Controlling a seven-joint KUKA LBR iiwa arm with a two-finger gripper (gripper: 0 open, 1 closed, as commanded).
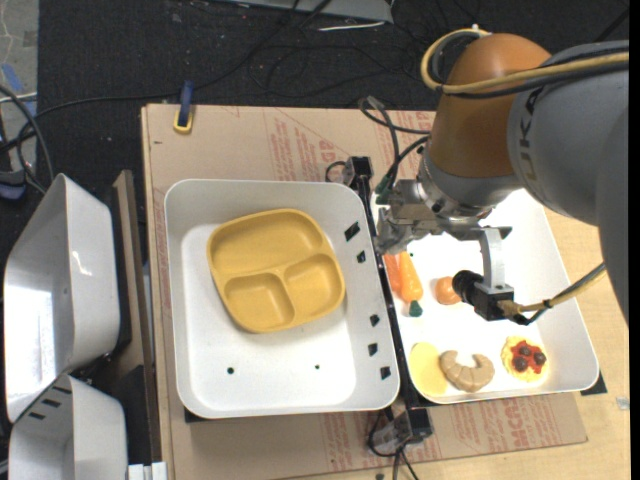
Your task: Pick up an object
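Note:
My gripper (392,240) hangs over the left side of the right bin (563,286), close to the wall between the two bins. Just below it lies an orange carrot (405,276) with a green tip, its upper end under the gripper. To the right of the carrot sits a small round orange piece (445,290). Along the bin's front lie a pale yellow disc (423,364), a tan croissant (468,370) and a small tart with red berries (526,358). The arm's orange band and grey body cover the back of this bin.
The left bin (200,368) holds a yellow divided plate (275,268) in its back half. Small black clips line the bin's right wall. White tubs stand off the bench at the far left. Cables run behind the bins.

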